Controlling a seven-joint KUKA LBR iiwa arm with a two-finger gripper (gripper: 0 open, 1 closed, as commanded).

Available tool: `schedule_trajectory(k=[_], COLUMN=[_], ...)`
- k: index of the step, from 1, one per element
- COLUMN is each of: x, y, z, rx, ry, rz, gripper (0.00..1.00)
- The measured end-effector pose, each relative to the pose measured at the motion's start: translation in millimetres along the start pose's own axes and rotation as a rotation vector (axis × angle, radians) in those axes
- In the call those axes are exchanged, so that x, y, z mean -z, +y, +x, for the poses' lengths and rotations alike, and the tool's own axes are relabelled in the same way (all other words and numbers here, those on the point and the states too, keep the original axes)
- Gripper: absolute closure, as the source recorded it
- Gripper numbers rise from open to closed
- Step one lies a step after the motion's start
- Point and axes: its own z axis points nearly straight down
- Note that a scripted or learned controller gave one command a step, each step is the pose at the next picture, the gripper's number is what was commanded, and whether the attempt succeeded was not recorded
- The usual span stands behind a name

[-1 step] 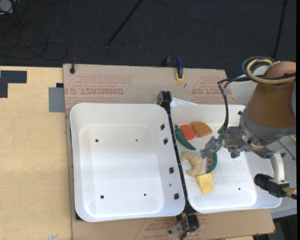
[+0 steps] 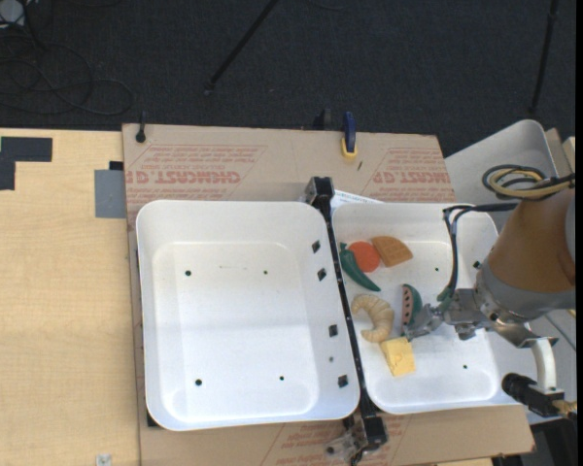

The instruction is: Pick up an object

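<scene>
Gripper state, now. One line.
Gripper: low in the right bin, beside the watermelon slice and above the yellow block; open or shut cannot be told, and nothing is visibly held.

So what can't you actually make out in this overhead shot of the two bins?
- Gripper: too small and dark in the camera view to tell fingers open or shut.
- Watermelon slice: its lower end is hidden by the gripper.
- Right bin: its right side is covered by the arm.
- Arm: cut off by the right edge.
</scene>
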Motion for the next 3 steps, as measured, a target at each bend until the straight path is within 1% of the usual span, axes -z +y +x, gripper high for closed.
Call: schedule_trajectory(k=[1,2,3], x=[-39,-37,-36], y=[45,76,121], z=[-39,4,-10], rx=[0.006,0.009,0.008], ry=[-0.002,0.001,-0.002], rz=[-0.010,-0.010,-0.012], gripper=[0.00,0.00,0.00])
